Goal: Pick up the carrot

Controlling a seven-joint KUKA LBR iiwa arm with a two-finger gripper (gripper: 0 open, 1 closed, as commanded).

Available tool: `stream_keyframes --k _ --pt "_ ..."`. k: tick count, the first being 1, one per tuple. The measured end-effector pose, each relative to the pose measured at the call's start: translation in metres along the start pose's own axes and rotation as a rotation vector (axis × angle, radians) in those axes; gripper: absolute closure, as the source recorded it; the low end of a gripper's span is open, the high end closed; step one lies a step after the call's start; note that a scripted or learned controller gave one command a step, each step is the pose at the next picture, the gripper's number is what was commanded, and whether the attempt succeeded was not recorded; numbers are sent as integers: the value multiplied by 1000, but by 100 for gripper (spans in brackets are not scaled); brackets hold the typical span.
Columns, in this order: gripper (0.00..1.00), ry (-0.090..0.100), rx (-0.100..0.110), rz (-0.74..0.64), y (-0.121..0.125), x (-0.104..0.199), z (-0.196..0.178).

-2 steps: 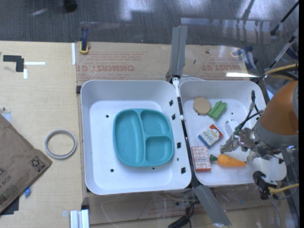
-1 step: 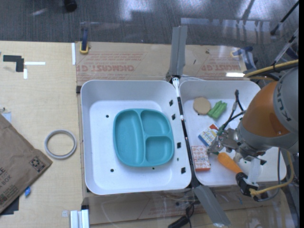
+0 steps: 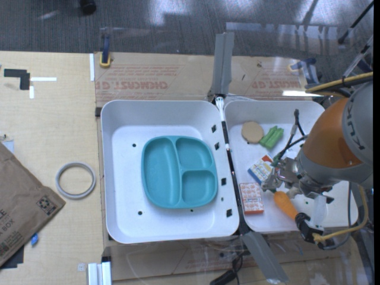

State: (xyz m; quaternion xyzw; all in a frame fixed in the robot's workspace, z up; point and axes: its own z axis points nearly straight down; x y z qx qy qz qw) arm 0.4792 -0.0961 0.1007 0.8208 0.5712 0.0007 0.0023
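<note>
Orange carrot [image 3: 285,203] is seen in the right bin [image 3: 332,218], near its front edge, long axis slanting toward the front-right corner. The claw [image 3: 279,180] is poised just behind it, touching or nearly; its spread cannot be told.

Orange carrot [image 3: 285,203]; teal plate [image 3: 178,172]; white bins [image 3: 113,159]; green toy [image 3: 272,136].

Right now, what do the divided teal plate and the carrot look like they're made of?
The divided teal plate looks like moulded plastic: one even colour, rounded compartment ridges, a soft sheen. The carrot is probably a plastic toy, judging by its flat, uniform orange and smooth surface, though it is too small to be sure.
</note>
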Motion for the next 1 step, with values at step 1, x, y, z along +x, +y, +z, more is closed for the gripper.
stream_keyframes --k 1 --pt "100 -1 7 -59 -15 39 -143"
